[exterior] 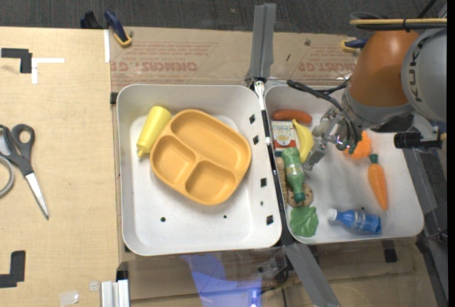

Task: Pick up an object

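My gripper (321,145) hangs low over the left half of the right bin (398,227), just right of a yellow banana (303,139) and above a green bottle (292,165). Nothing visibly sits in it. Near it lie a red sausage (292,115), a white and red packet (282,135) and a small orange object (362,148) partly under the wrist. An orange carrot (378,185), a blue bottle (356,220) and a green leafy piece (304,222) lie further toward the front.
The left bin (142,227) holds a yellow divided plate (201,155) and a yellow bottle (152,129). A grey divider bar (261,42) rises between the bins. Scissors (25,163) lie on the bench at far left. The arm's orange band (380,67) looms over the right bin's back.
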`<state>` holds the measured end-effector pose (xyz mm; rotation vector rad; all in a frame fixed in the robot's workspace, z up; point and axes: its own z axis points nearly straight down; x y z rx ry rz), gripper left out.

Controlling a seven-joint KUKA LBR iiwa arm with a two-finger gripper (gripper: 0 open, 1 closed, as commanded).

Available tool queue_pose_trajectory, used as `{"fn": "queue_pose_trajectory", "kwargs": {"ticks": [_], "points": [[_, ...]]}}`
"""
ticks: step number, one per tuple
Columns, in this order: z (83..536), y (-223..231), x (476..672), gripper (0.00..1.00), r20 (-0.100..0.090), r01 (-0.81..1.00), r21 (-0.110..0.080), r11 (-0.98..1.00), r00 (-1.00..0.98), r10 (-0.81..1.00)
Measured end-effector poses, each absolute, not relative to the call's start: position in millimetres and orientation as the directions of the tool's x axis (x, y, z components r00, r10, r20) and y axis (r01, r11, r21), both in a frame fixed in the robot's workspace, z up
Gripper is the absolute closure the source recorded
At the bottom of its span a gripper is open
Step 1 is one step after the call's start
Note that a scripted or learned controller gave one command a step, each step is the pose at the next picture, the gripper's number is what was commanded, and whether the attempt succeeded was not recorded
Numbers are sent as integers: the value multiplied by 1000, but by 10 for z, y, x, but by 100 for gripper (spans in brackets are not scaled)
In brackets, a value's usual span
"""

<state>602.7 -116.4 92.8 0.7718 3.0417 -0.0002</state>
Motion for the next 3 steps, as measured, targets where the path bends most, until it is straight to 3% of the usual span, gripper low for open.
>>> {"fn": "queue_pose_trajectory", "kwargs": {"ticks": [1,2,3], "points": [[933,-2015,5560,0,-3,446,0,895,-895,446],[989,-2217,4867,0,-29,296,2,955,-955,296],[931,-2208,5029,0,-5,301,1,954,-954,301]]}}
